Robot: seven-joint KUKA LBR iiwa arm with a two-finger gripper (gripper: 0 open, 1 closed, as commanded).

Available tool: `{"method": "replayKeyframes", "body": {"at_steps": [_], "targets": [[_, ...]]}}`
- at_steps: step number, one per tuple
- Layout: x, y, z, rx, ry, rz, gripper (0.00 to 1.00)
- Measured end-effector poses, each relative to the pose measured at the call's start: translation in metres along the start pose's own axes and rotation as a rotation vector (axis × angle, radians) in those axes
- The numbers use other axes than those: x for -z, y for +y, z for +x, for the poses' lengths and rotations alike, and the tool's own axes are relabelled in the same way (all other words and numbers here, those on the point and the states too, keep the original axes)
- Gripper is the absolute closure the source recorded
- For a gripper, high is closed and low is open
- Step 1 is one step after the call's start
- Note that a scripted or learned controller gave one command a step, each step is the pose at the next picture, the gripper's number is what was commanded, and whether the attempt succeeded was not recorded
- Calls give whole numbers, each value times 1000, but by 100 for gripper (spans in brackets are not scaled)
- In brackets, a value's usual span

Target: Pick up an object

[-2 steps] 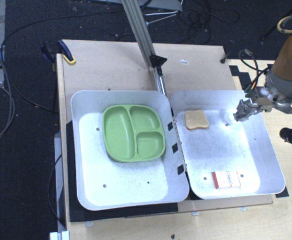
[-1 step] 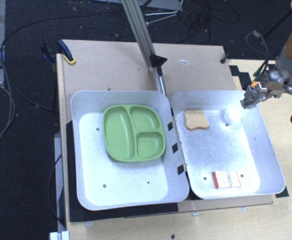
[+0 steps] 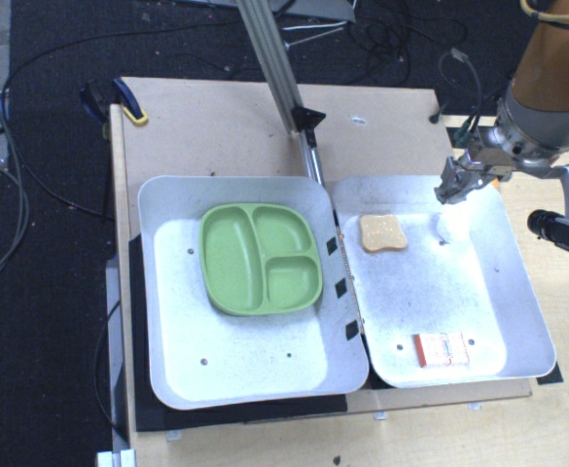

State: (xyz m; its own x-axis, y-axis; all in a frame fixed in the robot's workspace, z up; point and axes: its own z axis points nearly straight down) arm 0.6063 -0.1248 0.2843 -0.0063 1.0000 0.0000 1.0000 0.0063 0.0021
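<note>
Grey arm with orange band, cut off at the upper right edge, reaching over the right shallow white bin. Its hand hangs above the bin's far rim; the dark tip is too small to tell finger spacing. A tan bread-like slice lies nearby, apart from it. A small red-and-white packet rests near the front. The left white bin holds a green divided plastic plate on the table.
</note>
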Motion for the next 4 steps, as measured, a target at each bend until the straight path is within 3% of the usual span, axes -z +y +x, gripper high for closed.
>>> {"method": "replayKeyframes", "body": {"at_steps": [4], "targets": [[-16,27,207,0,0,0,100]]}}
